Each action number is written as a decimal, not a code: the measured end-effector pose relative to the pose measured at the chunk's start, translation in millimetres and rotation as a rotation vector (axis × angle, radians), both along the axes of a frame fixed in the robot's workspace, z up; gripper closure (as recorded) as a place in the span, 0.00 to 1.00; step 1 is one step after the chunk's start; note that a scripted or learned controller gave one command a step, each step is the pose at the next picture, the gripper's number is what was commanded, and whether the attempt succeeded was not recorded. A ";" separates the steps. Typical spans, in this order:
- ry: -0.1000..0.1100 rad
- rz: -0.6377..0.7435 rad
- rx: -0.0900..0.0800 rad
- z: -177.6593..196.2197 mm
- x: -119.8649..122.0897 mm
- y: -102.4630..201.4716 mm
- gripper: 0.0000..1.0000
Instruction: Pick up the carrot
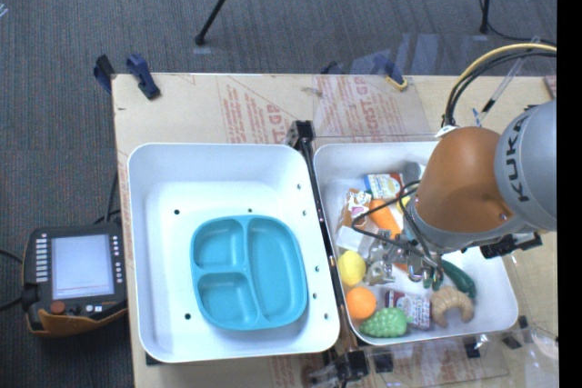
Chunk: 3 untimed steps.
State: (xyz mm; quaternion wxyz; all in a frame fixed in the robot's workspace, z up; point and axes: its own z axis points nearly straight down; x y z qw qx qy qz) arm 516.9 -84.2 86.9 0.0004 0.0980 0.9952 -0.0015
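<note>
The carrot is a short orange piece lying in the right bin, near its middle, partly under the arm's wrist. My gripper hangs low over the bin just below and to the right of the carrot, among the toy foods. The grey and orange wrist hides the carrot's right end. Nothing is visibly lifted by the gripper.
Around the gripper lie a lemon, an orange, green grapes, a croissant, a green vegetable and snack packets. The left bin holds a blue divided plate.
</note>
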 end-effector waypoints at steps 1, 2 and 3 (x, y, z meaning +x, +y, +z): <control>-0.010 -0.019 0.003 103.9 2.5 6.9 1.00; 0.009 -0.197 0.004 0.7 -29.5 5.0 1.00; -0.005 -0.260 0.004 69.1 -36.3 4.0 1.00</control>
